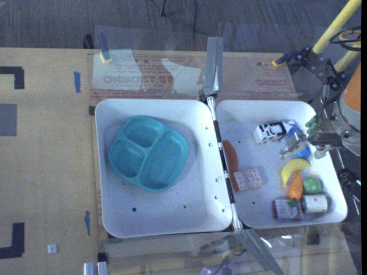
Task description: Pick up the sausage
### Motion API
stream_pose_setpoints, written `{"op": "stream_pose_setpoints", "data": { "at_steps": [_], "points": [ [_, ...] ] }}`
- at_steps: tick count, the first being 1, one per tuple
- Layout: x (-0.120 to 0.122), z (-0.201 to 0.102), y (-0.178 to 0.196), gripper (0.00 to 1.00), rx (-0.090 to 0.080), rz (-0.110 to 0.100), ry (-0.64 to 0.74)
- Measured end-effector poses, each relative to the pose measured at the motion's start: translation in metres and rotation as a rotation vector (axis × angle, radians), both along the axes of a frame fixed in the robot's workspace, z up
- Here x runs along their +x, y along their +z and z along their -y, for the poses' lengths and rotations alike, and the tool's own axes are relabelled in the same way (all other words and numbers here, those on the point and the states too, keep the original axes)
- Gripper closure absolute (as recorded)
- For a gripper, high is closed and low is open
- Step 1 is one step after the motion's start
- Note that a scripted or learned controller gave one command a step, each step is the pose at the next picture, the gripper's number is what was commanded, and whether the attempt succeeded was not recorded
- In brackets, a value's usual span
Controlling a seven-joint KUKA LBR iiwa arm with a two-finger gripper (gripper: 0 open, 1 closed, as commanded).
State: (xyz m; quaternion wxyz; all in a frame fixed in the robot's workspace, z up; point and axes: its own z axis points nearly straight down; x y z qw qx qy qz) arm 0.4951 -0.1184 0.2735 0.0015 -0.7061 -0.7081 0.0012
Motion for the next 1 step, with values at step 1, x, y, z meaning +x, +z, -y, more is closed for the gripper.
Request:
{"op": "stream_pose_setpoints", "data": {
  "at_steps": [1],
  "points": [
    [-0.016,-0.0166,-0.1177,0.0,0.001,0.0,0.032]
  ]
}}
